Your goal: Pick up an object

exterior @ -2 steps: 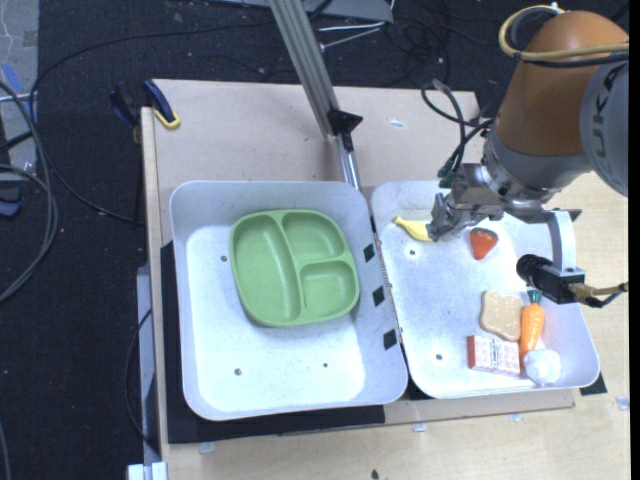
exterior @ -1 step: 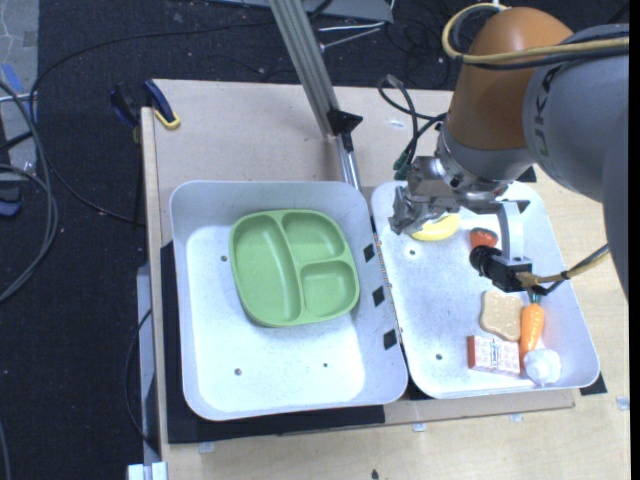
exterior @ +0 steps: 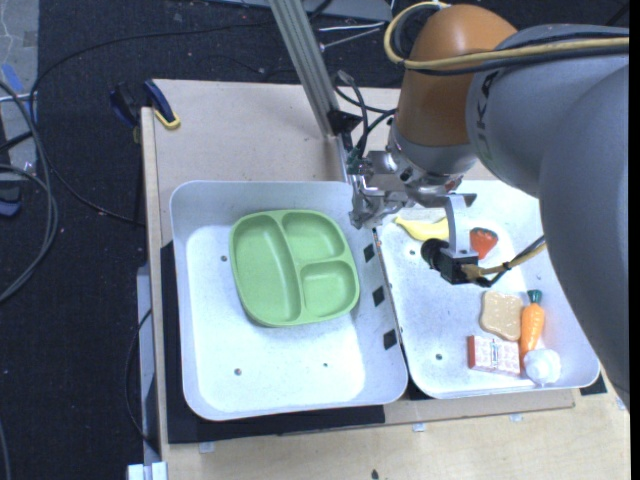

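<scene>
My gripper (exterior: 372, 206) hangs low over the far left corner of the right bin (exterior: 440, 368), close to the wall between the two bins. Just right of it lies a yellow banana-like piece (exterior: 421, 228), partly hidden under the wrist. Further right is a red piece (exterior: 483, 240). A slice of toast (exterior: 501, 314), an orange carrot (exterior: 531, 326), a red and white box (exterior: 494, 354) and a white ball (exterior: 543, 366) lie near the bin's front right corner. I see nothing held in the gripper.
A green divided plate (exterior: 295, 266) rests in the left bin (exterior: 270, 378). A slanted metal strut (exterior: 300, 38) and cables stand behind the bins. The arm's large body covers the right bin's far right side.
</scene>
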Available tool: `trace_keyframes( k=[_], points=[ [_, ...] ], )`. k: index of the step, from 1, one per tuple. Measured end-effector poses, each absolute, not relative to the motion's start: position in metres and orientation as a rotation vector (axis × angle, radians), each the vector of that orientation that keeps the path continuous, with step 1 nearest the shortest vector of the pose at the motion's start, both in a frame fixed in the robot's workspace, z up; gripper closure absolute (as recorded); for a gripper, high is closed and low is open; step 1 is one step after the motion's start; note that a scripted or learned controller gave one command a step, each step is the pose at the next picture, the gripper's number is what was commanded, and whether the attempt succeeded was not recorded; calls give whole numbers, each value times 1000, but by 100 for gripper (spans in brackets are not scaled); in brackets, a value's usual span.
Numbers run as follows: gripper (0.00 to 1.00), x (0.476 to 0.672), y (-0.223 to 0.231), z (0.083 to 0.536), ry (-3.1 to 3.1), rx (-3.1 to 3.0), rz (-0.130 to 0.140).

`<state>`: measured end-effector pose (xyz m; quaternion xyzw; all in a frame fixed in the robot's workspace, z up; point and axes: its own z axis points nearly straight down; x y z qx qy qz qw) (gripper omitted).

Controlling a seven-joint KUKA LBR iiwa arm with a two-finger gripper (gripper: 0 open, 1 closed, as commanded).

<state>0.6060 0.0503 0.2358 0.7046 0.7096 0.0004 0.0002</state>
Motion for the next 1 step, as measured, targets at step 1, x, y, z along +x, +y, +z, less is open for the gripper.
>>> trace_keyframes(
  k=[1],
  points=[
    [100,635,96,223,2226,2213,4]
  ],
)
